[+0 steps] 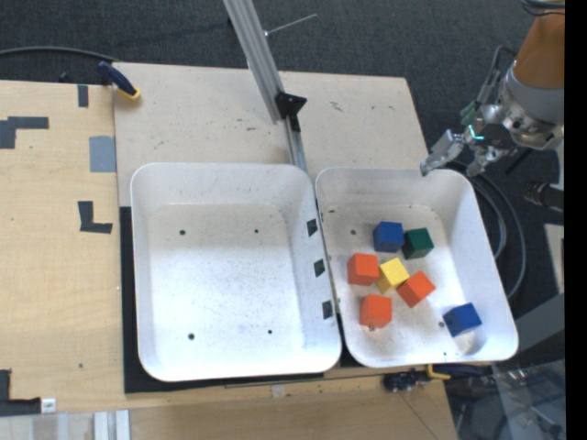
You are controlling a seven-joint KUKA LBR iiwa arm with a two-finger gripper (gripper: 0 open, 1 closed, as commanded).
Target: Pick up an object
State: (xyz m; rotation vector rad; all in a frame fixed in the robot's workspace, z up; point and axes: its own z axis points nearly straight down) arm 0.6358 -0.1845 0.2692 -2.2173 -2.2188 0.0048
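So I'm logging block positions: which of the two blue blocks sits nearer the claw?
The blue block beside the green block, at the cluster's far end; the other blue block lies alone by the near rim.

White bins (229, 186); blue cube (388, 236), yellow cube (394, 271).

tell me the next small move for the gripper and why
Probably swing the gripper inward over the right bin toward the blue cube. It sits at the bin's far right corner, above the rim, holding nothing, while the cubes cluster mid-bin.
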